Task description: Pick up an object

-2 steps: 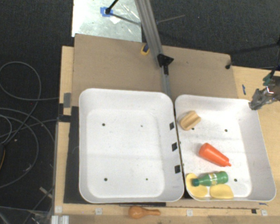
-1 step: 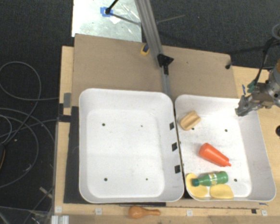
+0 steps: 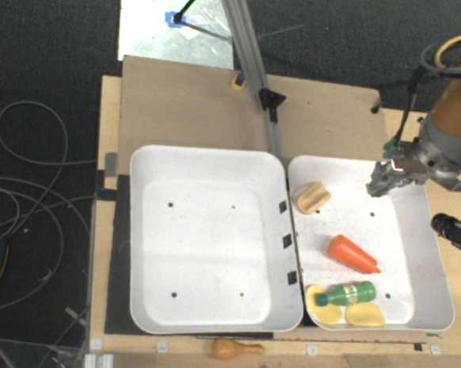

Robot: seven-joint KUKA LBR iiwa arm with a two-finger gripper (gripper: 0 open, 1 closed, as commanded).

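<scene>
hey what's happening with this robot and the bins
A grey and orange arm reaches in from the right, its gripper hanging over the upper part of the right bin with nothing visibly in it. In that bin lie a tan block, an orange cone, a green bottle and two yellow pieces. The left bin sits beside it, and a small orange toy lies on the bench in front. No object is picked up yet.

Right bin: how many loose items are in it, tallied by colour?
Right bin, by colour:
Tan: 1, the block
Orange: 1, the cone
Green: 1, the bottle
Yellow: 2, the pieces beside the bottle
Total: 5
</scene>
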